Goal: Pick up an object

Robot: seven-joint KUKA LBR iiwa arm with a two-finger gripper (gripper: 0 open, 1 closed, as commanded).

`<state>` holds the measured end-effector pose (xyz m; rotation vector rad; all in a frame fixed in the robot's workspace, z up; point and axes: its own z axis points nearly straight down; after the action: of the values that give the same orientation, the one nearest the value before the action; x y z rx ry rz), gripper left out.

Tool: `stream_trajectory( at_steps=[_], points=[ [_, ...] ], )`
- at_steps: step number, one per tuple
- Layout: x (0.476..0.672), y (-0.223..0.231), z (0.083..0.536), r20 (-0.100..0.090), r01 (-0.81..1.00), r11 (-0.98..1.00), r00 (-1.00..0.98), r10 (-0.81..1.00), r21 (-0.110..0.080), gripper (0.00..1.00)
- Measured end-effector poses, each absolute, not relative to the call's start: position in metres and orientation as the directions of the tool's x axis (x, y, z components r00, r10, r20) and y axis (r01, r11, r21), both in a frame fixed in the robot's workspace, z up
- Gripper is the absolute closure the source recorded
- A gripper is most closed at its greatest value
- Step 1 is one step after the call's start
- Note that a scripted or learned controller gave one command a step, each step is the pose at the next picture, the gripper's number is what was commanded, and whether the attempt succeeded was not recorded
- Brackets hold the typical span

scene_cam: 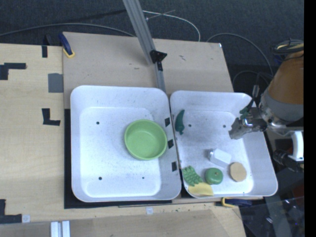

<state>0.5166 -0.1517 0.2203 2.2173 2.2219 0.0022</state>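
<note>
Two shallow white bins (84,132) on wooden bench. Pincer (237,131) at right bin's far side, state unclear. Near pincer: one round green knob (214,176), one tan disc (238,171), one pale block (219,156).

From my remote seat I can read no text, label, brand, number or sign on the desk (118,58), on either white bin (84,132), or on the small things lying in the right-hand one.
</note>
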Motion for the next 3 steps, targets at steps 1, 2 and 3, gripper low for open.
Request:
stream_trajectory(
  at_steps=[1, 2, 3],
  points=[
    [0.516, -0.146, 0.282, -0.002, 1.000, 0.003, -0.003, 1.000, 0.005, 1.00],
    [0.539, -0.104, 0.276, 0.000, 1.000, 0.005, -0.005, 1.000, -0.001, 1.00],
    [0.554, -0.050, 0.274, 0.001, 1.000, 0.007, -0.007, 1.000, -0.001, 1.00]
  ],
)
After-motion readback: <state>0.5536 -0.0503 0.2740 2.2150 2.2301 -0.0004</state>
